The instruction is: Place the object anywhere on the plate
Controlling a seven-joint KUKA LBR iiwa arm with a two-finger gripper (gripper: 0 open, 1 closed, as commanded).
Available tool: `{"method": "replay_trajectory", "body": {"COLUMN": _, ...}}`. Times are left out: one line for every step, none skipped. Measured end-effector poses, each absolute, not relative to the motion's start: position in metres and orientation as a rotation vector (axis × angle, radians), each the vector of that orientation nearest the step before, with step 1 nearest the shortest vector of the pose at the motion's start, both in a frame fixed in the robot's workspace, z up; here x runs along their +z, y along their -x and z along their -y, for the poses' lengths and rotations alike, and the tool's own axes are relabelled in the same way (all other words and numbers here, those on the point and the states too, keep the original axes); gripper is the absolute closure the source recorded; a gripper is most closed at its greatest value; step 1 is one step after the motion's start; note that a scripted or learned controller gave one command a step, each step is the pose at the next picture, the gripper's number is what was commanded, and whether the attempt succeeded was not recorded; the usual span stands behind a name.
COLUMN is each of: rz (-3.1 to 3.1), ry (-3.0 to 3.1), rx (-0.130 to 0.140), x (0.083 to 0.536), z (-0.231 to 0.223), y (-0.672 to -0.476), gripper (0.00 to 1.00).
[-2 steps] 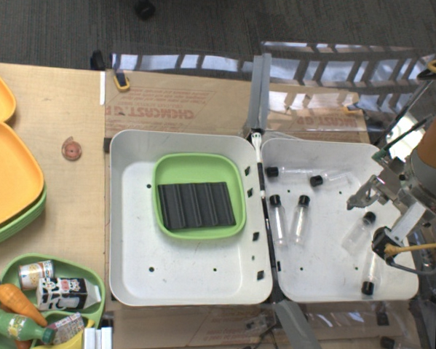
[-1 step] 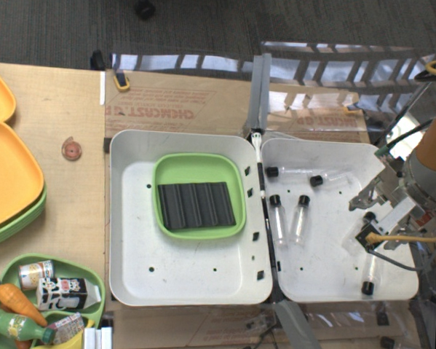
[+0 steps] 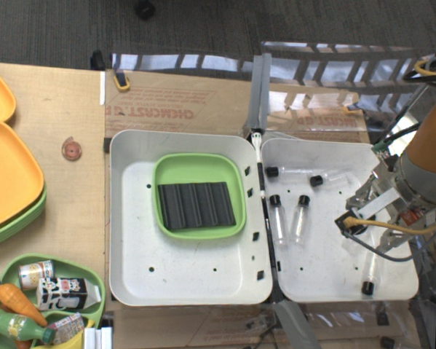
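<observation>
A green square plate [image 3: 199, 162] lies in the left bin [image 3: 129, 267], and a black ribbed slab [image 3: 198, 205] rests flat on it. The right bin [image 3: 321, 285] holds several clear tubes with black caps: two near its left wall [image 3: 276, 213] [image 3: 301, 213], one by the front right corner [image 3: 368, 279], and a longer one toward the back [image 3: 298, 171]. My gripper [image 3: 371, 202] hangs over the right side of the right bin, well to the right of the plate. Nothing shows in its grasp.
A metal divider [image 3: 260, 99] runs back from between the bins. On the wooden table at the left are stacked orange and green plates [image 3: 9, 188] and a green bowl of toy food [image 3: 44, 299]. Cardboard [image 3: 178, 110] lies behind the left bin.
</observation>
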State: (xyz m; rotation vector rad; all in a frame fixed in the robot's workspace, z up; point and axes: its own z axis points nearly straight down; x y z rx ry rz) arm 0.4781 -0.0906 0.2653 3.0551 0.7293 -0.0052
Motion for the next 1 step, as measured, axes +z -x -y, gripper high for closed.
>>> {"method": "replay_trajectory", "body": {"rz": -0.514, "ry": -3.099, "rx": -0.007, "x": 0.2562, "z": 0.0763, "y": -0.478, "gripper": 0.0}}
